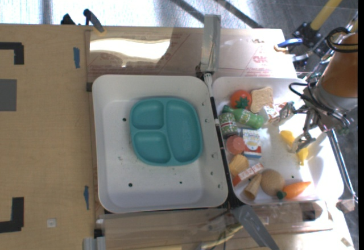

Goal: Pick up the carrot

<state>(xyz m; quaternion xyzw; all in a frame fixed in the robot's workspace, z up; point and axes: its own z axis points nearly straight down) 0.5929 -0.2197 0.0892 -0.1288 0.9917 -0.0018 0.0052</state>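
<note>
The carrot (297,189) is orange with a small green top and lies flat near the front right corner of the right bin (330,178). It points right, and its green end touches a tan round potato-like toy (272,180). My gripper (311,136) hangs over the right side of this bin, well behind the carrot and apart from it. It is open with nothing between its fingers. A yellow toy piece (302,155) lies just below the fingertips.
The right bin is crowded with a tomato (240,98), a bread slice (262,98), a green vegetable (250,118), a small carton (252,144), another yellow piece (287,136) and several more toys. The left bin (108,146) holds a teal divided plate (166,130).
</note>
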